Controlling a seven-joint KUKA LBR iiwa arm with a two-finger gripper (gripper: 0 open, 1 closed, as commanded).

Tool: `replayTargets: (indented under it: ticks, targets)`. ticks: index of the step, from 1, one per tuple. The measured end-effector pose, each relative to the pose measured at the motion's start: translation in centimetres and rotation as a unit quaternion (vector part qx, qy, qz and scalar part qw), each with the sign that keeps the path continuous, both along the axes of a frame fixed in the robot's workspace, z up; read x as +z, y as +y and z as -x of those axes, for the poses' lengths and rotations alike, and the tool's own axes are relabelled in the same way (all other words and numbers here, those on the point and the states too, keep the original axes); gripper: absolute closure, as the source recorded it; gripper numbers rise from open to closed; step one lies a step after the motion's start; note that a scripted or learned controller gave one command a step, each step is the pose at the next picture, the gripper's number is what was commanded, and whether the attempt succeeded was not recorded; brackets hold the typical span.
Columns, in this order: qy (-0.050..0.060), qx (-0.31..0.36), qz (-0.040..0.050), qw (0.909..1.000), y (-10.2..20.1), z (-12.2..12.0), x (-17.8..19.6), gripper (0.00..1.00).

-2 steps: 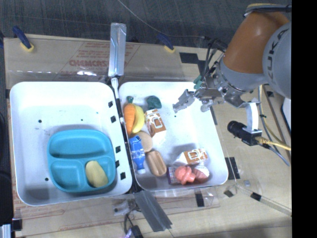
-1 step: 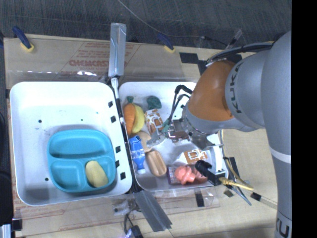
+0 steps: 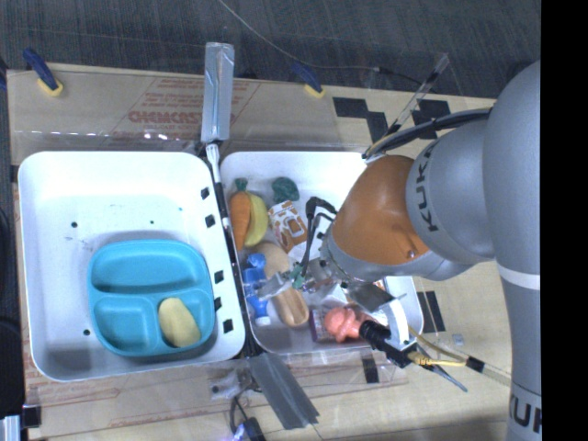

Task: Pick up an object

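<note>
The right bin [image 3: 276,162] holds a heap of small things. An orange carrot-like piece [image 3: 240,219] and a yellow banana [image 3: 259,220] lie by its left wall. Behind them is a dark green item [image 3: 285,189], and a small printed packet [image 3: 289,226] lies beside the banana. Nearer the front are a blue item [image 3: 254,268], a tan bun-shaped piece [image 3: 292,309] and a pink toy [image 3: 338,322]. My gripper [image 3: 299,281] is low in this bin, right over the tan piece and beside the blue item. The wrist's orange band [image 3: 377,214] hides the bin's right half.
The left bin [image 3: 55,191] holds a blue divided tray [image 3: 138,274] with a yellow rounded object [image 3: 179,322] in its front right compartment. A raised divider [image 3: 220,237] separates the two bins. Clamps and a metal bar [image 3: 217,90] stand at the back edge.
</note>
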State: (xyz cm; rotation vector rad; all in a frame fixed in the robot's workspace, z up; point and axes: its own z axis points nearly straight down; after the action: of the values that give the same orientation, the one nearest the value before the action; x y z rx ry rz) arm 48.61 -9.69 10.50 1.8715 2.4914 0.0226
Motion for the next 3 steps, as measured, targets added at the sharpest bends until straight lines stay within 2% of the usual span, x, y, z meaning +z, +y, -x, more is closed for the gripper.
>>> replayTargets:
  ticks: [1,2,3]
  targets:
    - [0.012,0.071,-0.0004,0.9974,0.9,-0.5,8.9,0.0]
    - [0.016,0.146,0.0002,0.9892,-0.5,1.0,-0.1,0.0]
    - [0.015,0.148,-0.0001,0.9888,-0.5,0.8,0.9,1.0]
